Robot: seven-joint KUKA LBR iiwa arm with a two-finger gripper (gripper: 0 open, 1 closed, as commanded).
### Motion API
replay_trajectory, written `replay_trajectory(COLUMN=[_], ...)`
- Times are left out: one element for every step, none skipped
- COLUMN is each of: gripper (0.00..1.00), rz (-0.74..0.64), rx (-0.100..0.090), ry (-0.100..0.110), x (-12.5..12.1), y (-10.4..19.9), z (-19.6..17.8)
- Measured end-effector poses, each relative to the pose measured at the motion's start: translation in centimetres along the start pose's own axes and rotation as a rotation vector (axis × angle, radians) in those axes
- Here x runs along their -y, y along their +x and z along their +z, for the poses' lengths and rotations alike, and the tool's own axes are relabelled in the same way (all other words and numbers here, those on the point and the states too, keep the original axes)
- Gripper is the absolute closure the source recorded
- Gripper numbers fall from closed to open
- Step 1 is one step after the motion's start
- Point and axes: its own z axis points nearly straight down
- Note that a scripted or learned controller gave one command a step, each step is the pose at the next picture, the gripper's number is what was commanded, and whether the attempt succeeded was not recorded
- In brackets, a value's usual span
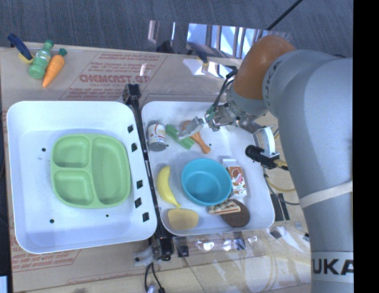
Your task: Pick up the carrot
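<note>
A small orange carrot with a green leafy top lies in the upper part of the right bin, just right of a tin can. My gripper hangs low right over the carrot's upper end, reaching in from the right under the grey wrist with its orange band. From here it is unclear whether it touches the carrot. A second orange carrot lies outside the bins on the cardboard at the far upper left.
The right bin also holds a blue bowl, a banana, a small carton, a sandwich and a yellowish lump. A green divided plate sits in the left bin. A green bottle lies beside the outer carrot.
</note>
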Motion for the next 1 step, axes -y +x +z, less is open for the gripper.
replay_trajectory(gripper=[0.00], rz=[-0.409], rx=[0.011], ry=[-0.009], x=[2.06], y=[-0.15], z=[-15.02])
